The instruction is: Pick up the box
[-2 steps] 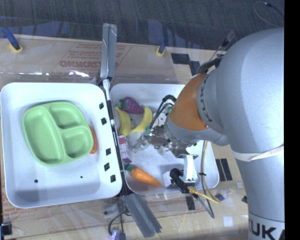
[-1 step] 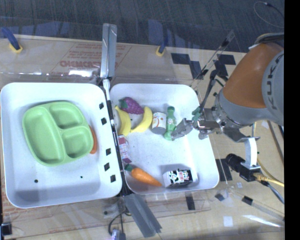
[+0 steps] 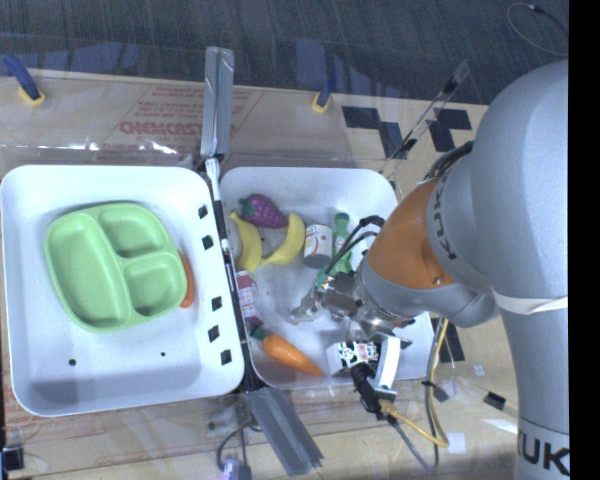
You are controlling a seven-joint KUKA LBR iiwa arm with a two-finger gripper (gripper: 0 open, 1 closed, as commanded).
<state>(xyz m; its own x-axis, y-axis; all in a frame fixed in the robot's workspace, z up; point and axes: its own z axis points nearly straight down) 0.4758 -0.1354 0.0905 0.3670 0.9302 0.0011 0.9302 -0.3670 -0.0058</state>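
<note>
Hovering over the right bin [image 3: 280, 179], claw [image 3: 308, 311] near the carrot [image 3: 289, 356].

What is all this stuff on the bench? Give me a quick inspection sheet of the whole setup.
Surface: left bin and right bin, white, side by side.
Job's things: small box against the right bin's left wall, apart from the gripper.
Clutter: green tray (left bin), bananas, grapes, carrot, can.
Gripper: low over the right bin's middle.
Cables: thin cable on the floor.
Surroundings: dark carpet beyond the bench.
</note>
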